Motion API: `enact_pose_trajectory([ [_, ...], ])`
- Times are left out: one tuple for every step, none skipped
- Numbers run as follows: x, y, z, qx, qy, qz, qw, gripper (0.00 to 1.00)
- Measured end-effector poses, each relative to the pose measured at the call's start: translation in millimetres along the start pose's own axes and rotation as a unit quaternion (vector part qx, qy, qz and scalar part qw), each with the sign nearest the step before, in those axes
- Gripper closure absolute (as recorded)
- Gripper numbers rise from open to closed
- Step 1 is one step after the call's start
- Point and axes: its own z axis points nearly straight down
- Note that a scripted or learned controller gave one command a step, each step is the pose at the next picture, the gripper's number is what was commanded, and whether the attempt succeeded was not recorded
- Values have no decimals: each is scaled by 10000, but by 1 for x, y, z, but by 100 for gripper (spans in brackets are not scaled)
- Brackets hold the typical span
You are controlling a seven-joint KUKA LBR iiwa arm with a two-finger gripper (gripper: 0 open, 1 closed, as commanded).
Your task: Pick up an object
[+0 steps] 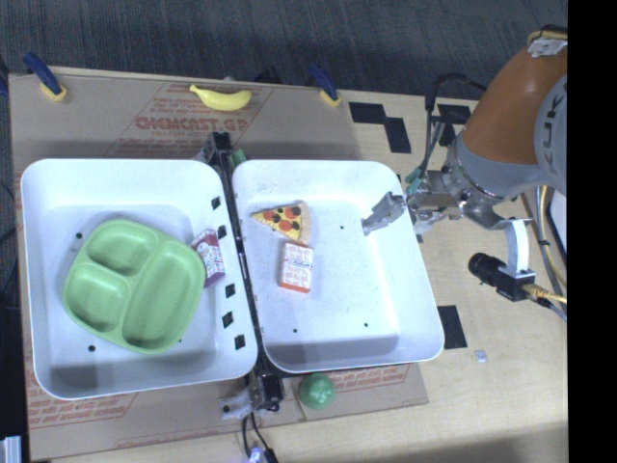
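In the left bin: a green divided plate lies flat, three compartments facing up. Just right of the plate, against the bin's right wall, sits a small dark red packet, touching or nearly touching the plate's rim.

Behind the bins, on the cardboard sheet: a yellow banana, with a blue clamp at the far left corner and another blue clamp to the right of the banana.

Right bin: a pizza-slice toy lies flat near the far left corner. Just in front of it, apart by a narrow gap, an orange and white packet lies flat.

In front of the bins, on the cardboard edge: a green ball.

Gripper: over the right bin's far right corner, near the rim, well apart from both the pizza slice and the packet. Cannot tell how it is set; nothing visible in it.
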Motion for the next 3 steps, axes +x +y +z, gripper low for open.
enact_pose_trajectory([
  [0,0,0,0,0,0,10000,0],
  [2,-35,169,-3,1,-5,10000,0],
  [2,-35,159,2,-6,-37,10000,100],
])
